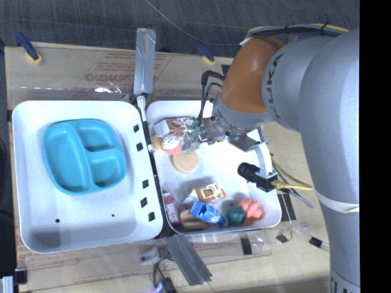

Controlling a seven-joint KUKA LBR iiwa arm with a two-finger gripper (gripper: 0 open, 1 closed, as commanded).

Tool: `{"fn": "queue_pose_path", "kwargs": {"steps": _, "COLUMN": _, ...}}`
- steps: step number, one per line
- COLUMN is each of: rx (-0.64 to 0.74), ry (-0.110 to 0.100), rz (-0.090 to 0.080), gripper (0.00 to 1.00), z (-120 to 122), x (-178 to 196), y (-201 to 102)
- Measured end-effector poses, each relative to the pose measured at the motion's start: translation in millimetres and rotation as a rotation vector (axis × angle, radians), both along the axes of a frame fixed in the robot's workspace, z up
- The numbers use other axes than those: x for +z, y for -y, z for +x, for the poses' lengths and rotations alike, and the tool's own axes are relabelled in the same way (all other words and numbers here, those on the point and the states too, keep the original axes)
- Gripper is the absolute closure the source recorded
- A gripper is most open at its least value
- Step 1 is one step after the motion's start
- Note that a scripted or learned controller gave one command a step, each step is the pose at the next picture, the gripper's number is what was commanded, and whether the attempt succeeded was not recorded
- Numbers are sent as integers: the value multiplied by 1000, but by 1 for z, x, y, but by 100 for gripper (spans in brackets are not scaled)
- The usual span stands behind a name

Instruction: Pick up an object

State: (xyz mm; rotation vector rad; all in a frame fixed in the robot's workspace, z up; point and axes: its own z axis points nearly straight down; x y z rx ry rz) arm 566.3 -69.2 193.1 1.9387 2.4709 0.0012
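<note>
My gripper (190,138) reaches from the right into the upper left part of the right bin (235,157). Its tip hangs right over a cluster of small items: a brown-and-white packet (176,126), a pale round piece with pink speckles (170,142) and a tan disc (185,162). From above I cannot make out whether anything sits between the fingers. Along the bin's front edge lie an orange-and-white waffle-like piece (211,193), a blue crumpled item (204,212), a dark green item (235,214) and a pink one (251,208).
The left bin (30,163) holds a blue divided tray (84,154). A metal divider bar (144,60) stands at the back between the bins. The arm's big grey body (317,102) covers the right side of the bench.
</note>
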Motion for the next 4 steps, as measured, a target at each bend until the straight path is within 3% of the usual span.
{"fn": "queue_pose_path", "kwargs": {"steps": 1, "rx": -1, "ry": -3, "rz": 0, "gripper": 0, "z": -1, "x": -1, "y": 0}}
{"fn": "queue_pose_path", "kwargs": {"steps": 2, "rx": 305, "ry": 3, "rz": -2, "gripper": 0, "z": 14, "x": -91, "y": 30}}
{"fn": "queue_pose_path", "kwargs": {"steps": 3, "rx": 173, "ry": -1, "rz": -1, "gripper": 0, "z": 30, "x": -101, "y": 38}}
{"fn": "queue_pose_path", "kwargs": {"steps": 4, "rx": -137, "ry": 0, "rz": 0, "gripper": 0, "z": 14, "x": 0, "y": 11}}
